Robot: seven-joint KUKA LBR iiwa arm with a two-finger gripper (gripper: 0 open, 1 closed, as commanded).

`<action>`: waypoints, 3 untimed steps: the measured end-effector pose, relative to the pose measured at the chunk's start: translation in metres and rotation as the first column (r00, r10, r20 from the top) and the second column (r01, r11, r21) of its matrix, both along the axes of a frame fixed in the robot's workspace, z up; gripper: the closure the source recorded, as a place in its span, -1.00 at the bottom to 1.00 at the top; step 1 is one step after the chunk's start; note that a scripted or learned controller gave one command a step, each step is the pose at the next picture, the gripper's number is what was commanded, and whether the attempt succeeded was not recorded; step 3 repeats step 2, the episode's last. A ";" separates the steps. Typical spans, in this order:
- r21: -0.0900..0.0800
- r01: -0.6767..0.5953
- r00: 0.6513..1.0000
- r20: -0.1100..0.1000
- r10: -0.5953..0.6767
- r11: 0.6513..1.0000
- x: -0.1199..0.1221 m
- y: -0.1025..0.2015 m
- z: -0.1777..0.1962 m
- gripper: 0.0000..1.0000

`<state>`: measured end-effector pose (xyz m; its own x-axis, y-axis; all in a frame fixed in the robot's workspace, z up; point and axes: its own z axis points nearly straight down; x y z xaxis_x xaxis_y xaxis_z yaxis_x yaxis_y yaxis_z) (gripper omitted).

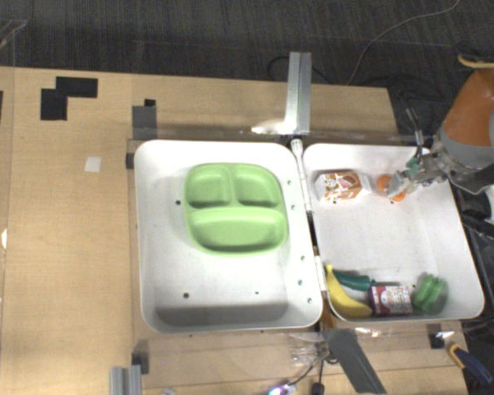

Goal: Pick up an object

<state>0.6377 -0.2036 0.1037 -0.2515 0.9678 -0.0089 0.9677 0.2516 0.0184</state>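
End effector (413, 174) of the grey arm hangs low over the far right corner of the right white bin (395, 253), its tip just beside a small orange object (393, 187) lying on the bin floor; whether its grip is wide or narrow, you cannot tell at this size, and nothing can be seen held in it. You are looking at the likeliest target: that small orange piece, next to a flat white snack packet with red print (339, 186). It looks light and small, probably smooth plastic, so expect it to skid or pop out if pinched off-centre; take it across its narrow middle, squarely from above. The packet would be soft and crinkly, a poorer hold.

Along the near wall of the same bin lie a yellow banana-shaped toy (346, 295), a dark red can on its side (390, 298) and a green ribbed round object (432, 291), crowded together and touching; the can would roll. In the left white bin (160, 245) on the desk sits a pale green divided plate (235, 206), broad, stiff and hard to pinch except at its rim.
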 end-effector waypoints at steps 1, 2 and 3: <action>0.002 0.003 1.000 -0.011 -0.003 1.000 0.022 0.040 0.066 1.00; 0.005 0.339 0.941 -0.015 -0.339 0.941 0.032 0.125 0.082 1.00; 0.005 0.339 0.941 -0.015 -0.339 0.941 0.032 0.125 0.082 1.00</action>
